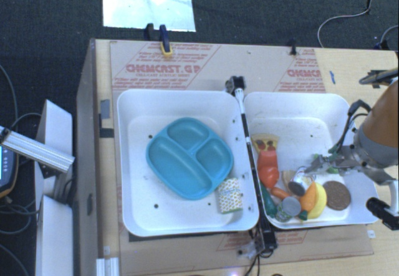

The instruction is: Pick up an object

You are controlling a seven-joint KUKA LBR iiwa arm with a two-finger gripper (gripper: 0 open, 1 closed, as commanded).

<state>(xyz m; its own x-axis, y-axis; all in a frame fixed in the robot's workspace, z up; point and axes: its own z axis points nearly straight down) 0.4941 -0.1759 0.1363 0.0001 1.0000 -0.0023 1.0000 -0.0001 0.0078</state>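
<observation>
Jaws [312, 167] low in right bin [293, 113], over cluttered toys; open/shut can't tell, arm cut off.

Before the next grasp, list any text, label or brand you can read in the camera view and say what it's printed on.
"CHEMCAST GP", red print on the brown protective sheet behind the left bin.
The same red print repeats behind the right bin, but is too blurred to read fully.
Small patterned carton beside the blue divided plate: print too small to read.

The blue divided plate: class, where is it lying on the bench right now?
The blue divided plate lies in the left bin, near the middle, with a small patterned box touching its lower right edge by the divider between the bins.
</observation>
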